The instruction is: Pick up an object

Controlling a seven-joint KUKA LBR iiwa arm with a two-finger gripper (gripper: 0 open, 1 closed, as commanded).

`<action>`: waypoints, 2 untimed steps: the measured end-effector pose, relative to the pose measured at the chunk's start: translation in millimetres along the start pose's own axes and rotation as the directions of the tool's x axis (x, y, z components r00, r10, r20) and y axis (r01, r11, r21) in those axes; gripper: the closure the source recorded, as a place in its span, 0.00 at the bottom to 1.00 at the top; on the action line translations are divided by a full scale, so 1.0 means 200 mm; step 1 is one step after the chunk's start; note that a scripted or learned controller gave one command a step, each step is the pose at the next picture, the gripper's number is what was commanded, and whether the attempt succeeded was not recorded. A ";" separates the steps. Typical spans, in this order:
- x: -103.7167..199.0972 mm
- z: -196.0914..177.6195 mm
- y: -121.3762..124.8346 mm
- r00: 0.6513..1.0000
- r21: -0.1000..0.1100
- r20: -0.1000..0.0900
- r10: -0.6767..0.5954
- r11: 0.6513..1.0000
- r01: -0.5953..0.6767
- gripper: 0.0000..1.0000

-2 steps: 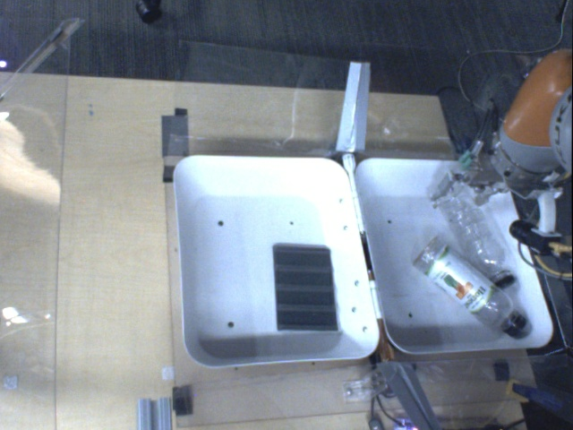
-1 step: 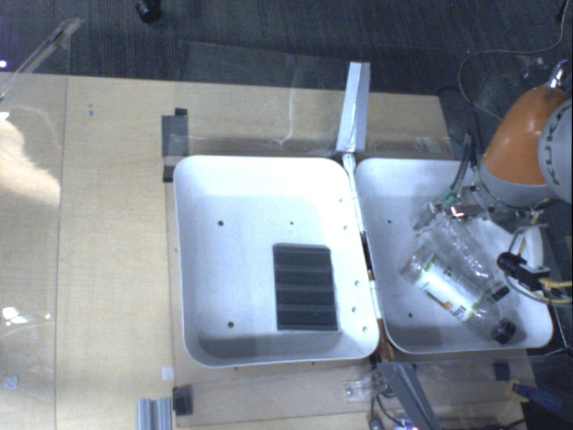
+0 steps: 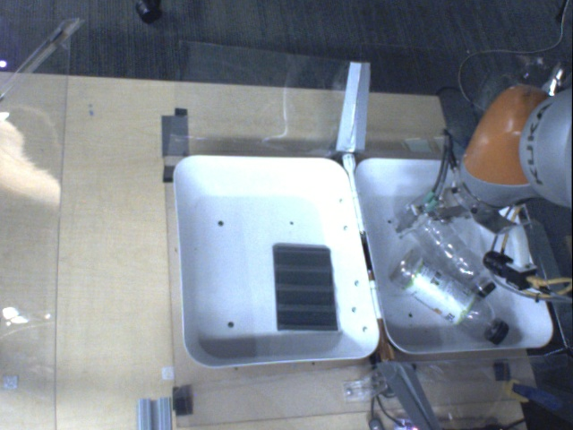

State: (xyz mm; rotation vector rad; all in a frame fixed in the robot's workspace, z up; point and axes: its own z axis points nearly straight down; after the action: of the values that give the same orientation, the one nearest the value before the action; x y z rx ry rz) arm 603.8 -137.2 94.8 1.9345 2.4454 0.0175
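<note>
A black ribbed rectangular block (image 3: 304, 287) lies flat in the left bin (image 3: 206, 240), toward its front right. In the right bin (image 3: 385, 195) a clear plastic bottle with a pale green and white label (image 3: 440, 294) lies on its side, its dark cap (image 3: 497, 332) near the front right corner. A crumpled clear plastic item (image 3: 443, 240) rests just behind the bottle. My gripper (image 3: 434, 209) hangs low over the back of the right bin, right at the clear plastic's far edge, below the orange band (image 3: 500, 137).
A metal divider strip (image 3: 354, 106) runs back from the seam between the bins. Black and yellow cables (image 3: 515, 271) hang over the right bin's right side. Clear panels stand along the bench's left edge and back.
</note>
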 end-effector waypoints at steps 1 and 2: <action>-0.12 0.01 -0.20 0.994 0.004 -0.001 -0.112 0.994 0.112 0.00; -0.12 0.03 0.15 0.995 0.010 -0.008 -0.102 0.995 0.102 0.00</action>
State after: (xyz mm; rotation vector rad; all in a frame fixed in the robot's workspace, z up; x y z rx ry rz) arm 638.8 -153.0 89.2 1.8137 2.5512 0.0104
